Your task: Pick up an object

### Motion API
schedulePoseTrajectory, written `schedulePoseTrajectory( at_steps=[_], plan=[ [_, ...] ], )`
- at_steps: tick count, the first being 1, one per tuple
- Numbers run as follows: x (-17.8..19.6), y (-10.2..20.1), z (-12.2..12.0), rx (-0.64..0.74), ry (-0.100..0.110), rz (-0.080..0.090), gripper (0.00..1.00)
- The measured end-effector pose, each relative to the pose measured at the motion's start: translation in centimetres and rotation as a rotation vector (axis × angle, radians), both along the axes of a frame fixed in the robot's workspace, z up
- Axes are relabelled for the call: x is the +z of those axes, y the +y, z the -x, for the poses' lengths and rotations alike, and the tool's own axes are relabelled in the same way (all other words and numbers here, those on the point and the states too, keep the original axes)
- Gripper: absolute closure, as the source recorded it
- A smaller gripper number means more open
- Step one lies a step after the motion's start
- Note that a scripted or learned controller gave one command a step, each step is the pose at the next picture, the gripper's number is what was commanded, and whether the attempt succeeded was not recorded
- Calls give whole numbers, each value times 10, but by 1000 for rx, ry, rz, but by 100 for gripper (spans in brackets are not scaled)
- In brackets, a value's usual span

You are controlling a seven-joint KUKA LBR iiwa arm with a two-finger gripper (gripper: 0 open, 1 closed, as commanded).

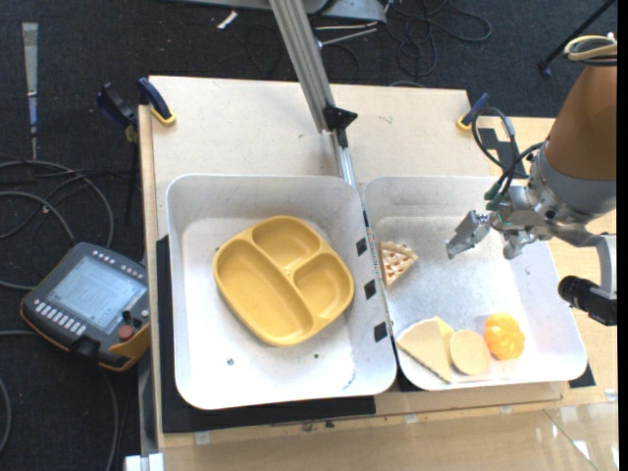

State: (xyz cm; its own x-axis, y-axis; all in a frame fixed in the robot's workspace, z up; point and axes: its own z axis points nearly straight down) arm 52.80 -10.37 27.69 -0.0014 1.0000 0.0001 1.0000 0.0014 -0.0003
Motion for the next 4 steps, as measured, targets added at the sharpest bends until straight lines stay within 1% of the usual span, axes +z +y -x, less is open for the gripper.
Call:
schedulePoseTrajectory(
  at_steps=[1, 2, 3, 4],
  plan=[
    [0, 0, 0, -1, 0, 0, 0],
    [-49, 3, 9, -2, 5, 0, 0],
    [-111, 7, 15, -2, 7, -1, 0],
    [-168, 2, 9, -2, 6, -1, 0]
  ],
)
